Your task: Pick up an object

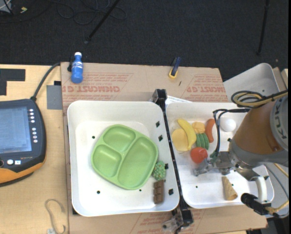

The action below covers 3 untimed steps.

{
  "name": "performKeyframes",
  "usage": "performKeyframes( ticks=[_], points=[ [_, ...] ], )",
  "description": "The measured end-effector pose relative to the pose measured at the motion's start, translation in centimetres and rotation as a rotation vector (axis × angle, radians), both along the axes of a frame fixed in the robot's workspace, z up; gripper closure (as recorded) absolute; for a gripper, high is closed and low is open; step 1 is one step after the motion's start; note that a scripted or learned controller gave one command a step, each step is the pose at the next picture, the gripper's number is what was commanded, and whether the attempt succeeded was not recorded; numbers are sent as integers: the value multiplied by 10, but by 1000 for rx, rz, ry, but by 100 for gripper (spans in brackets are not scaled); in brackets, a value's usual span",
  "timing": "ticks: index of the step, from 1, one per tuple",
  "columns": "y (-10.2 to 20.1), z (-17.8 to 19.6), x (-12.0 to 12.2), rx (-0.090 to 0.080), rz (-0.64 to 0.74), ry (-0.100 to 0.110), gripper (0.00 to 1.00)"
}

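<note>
I have the gripper (200,170) low in the right bin (204,199), just near of the red tomato (198,154) (whether it is released or clenched I cannot tell), so I'd centre it over the tomato, clear of the banana (187,128), before closing.

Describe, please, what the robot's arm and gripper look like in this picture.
The arm is bulky and rounded, with a broad orange band bearing part of the dark KUKA lettering and grey casing below it. Black cables loop over its top. The gripper is small, grey metal, on a grey wrist block.
</note>
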State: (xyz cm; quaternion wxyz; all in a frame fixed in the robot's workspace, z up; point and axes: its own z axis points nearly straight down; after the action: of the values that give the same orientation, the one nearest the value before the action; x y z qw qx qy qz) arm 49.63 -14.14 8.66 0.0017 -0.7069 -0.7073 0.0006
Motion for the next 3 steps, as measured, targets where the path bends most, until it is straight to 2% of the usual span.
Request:
performKeyframes(
  ticks=[1, 2, 3],
  points=[
    [-2, 12, 0, 0, -7, -1, 100],
    [-8, 60, -8, -2, -8, -4, 100],
    [-11, 122, -5, -2, 0, -7, 100]
  ],
)
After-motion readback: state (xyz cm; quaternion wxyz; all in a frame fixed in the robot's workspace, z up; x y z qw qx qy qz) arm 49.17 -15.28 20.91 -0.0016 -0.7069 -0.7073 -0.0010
